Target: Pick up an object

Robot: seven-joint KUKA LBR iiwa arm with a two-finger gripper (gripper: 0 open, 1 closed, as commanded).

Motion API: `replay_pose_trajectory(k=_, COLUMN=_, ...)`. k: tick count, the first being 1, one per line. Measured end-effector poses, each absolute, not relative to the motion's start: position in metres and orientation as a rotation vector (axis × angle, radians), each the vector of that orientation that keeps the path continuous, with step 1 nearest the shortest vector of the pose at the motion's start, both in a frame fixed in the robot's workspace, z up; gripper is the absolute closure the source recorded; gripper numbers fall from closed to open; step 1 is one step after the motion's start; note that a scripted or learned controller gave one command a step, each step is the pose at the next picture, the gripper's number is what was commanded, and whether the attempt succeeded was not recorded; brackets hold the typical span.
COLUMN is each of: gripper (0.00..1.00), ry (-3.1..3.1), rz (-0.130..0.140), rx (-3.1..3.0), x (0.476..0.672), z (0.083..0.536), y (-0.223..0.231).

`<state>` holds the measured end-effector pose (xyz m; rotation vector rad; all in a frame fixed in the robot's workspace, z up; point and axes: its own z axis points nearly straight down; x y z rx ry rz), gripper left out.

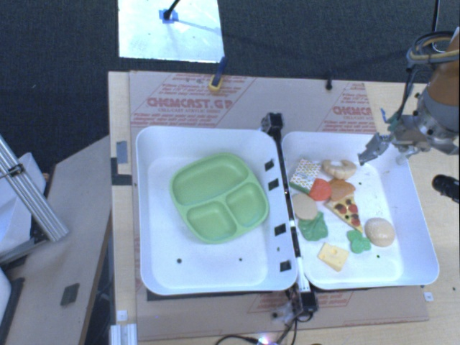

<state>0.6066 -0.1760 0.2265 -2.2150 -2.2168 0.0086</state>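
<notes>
The right bin holds several toy foods. Among them are a checkered cracker, a pale pretzel, a red tomato, a pizza slice, a tan round piece, a green leaf, a beige roll and a cheese wedge. My gripper hangs over the bin's far right part, just right of the pretzel. Its fingers are spread open and nothing is between them.
The left bin carries a green divided plate. A black hinged divider runs between the bins. A small green piece lies by the roll. The arm's wrist comes in from the right.
</notes>
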Motion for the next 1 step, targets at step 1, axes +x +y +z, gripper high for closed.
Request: replay_pose_trajectory(k=1, gripper=0.0, ry=-2.226, rz=-0.001, rx=-2.219, x=0.6091, z=0.2329, y=-0.1757)
